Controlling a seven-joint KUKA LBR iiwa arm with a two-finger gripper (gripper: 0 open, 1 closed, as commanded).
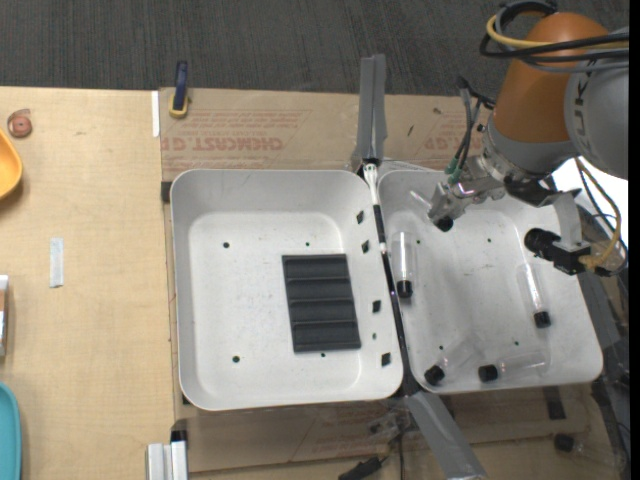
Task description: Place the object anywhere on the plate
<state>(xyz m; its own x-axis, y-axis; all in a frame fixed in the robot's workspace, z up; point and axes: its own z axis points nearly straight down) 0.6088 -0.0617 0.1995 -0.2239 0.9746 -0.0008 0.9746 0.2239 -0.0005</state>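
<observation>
A black ridged plate (322, 303) lies flat in the middle of the left bin (200, 228). The right bin (575, 358) holds several clear tubes with black caps. One tube (403, 263) lies beside the divider. Another tube (533, 295) lies toward the right. More capped tubes (487, 371) rest along the near wall. My gripper (443, 215) hangs over the far left part of the right bin, above and to the right of the nearest tube. I see nothing held in it.
Brown cardboard (260, 133) lies behind the bins, with a blue-handled clamp (180, 88) at its left corner. A grey metal bar (372, 108) runs back from the gap between the bins. An orange dish (6, 171) sits at the bench's left edge.
</observation>
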